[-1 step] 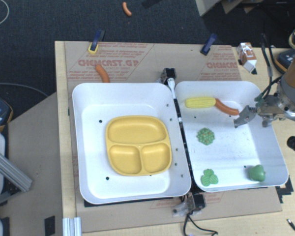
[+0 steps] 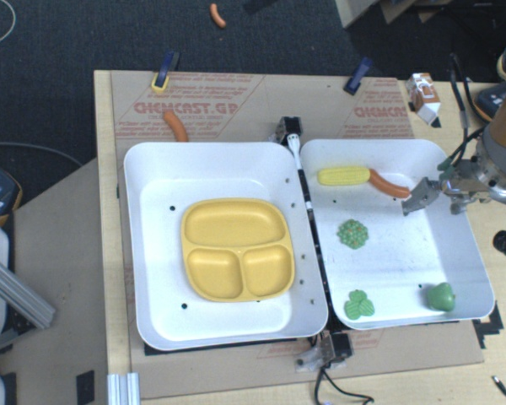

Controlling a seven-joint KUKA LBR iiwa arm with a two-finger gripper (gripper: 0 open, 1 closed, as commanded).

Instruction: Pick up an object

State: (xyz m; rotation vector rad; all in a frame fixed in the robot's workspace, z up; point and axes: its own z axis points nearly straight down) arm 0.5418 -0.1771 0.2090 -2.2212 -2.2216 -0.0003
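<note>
Bins sat side by side under my camera, left bin and right bin touching along the middle. I saw a yellow tray with three compartments lying flat in the left one, nothing in its compartments. Over on the right, the corn lay near the back wall, with a sausage just beside it, one end nearly touching the cob. A round green piece sat mid-bin, a leafy green piece near the front wall, and a green pepper in the front right corner. My gripper hung over the right bin's back right part, close to the sausage's far end, nothing between its fingers that I could see. Spread or closed, I couldn't tell from up there. Outside the bins, a second sausage lay on the board behind the left bin, and a third was down on the dark floor.
</note>
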